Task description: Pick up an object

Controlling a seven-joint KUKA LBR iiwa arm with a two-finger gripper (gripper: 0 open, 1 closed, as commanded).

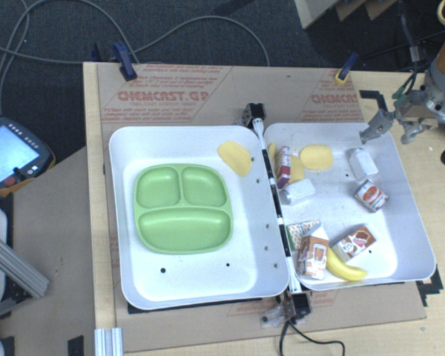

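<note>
green tray (183, 207) | yellow banana (344, 268) | white bins (126, 162) | red-white can (371, 196)

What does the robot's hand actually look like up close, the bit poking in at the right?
The two-finger gripper is pale grey metal, with slim angular fingers on a bulkier silvery block. Thin green and dark cables run along it toward the edge of the picture.

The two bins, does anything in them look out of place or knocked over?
Mostly ordinary clutter. The right bin holds items strewn at odd angles: a small can on its side, cartons tipped flat, and a banana by the near rim. One yellow piece lies alone in the left bin, beside the green divided plate.
</note>
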